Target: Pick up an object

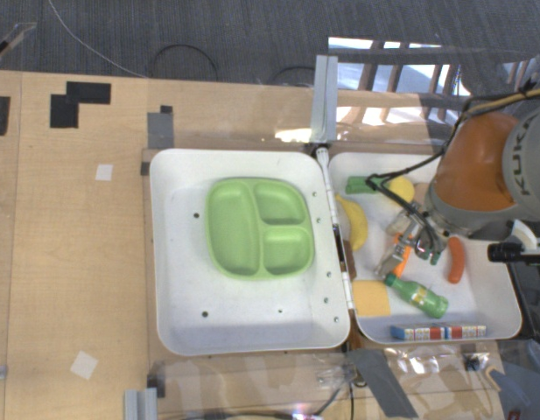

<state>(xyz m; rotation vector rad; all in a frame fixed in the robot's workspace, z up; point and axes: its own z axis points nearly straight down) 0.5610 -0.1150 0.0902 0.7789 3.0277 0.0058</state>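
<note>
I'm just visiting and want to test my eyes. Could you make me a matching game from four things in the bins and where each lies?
Things:
1. green divided plate
2. green bottle
3. orange sausage
4. yellow square slice

Places:
A. right bin, near its right wall
B. left bin, middle
C. right bin, front left corner
D. right bin, just below the gripper

Pairs: 1-B, 2-D, 3-A, 4-C

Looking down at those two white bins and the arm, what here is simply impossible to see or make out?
- Pincer: its tips blur into the clutter in the camera view, so their state is unclear.
- Green item at the right bin's back: partly behind a cable and the yellow ball.
- Banana: its left side is behind the bin rim.
- Flat box at the front wall: print too small to read.
- Arm: cut off by the right edge.
</note>
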